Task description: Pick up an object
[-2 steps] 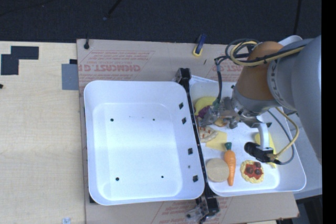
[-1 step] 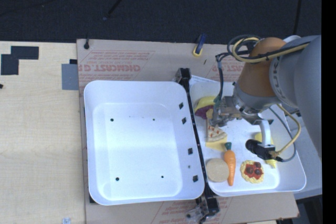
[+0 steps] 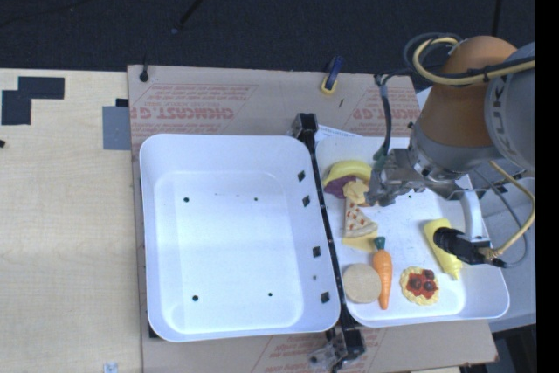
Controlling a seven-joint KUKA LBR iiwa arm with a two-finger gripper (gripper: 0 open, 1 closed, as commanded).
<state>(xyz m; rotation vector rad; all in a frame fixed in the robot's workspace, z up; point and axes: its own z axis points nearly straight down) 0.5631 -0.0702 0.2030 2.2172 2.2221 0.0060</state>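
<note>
The right bin (image 3: 489, 297) holds several toy foods. A yellow and purple piece (image 3: 346, 174) lies at its upper left, with a pizza slice (image 3: 357, 221) just below it. Further down are an orange carrot (image 3: 383, 273), a round tan biscuit (image 3: 361, 282) and a small tart with red topping (image 3: 420, 285). A yellow banana (image 3: 439, 242) lies at the right. My gripper (image 3: 381, 186) is low in the bin, just right of the yellow and purple piece and above the pizza slice. The wrist hides its tips.
The left white bin (image 3: 153, 231) sits beside the right one, with black clips (image 3: 316, 205) along their shared edge. A blue and yellow clamp (image 3: 331, 76) sits on the board behind. Cables (image 3: 511, 227) loop off the arm over the right bin's right side.
</note>
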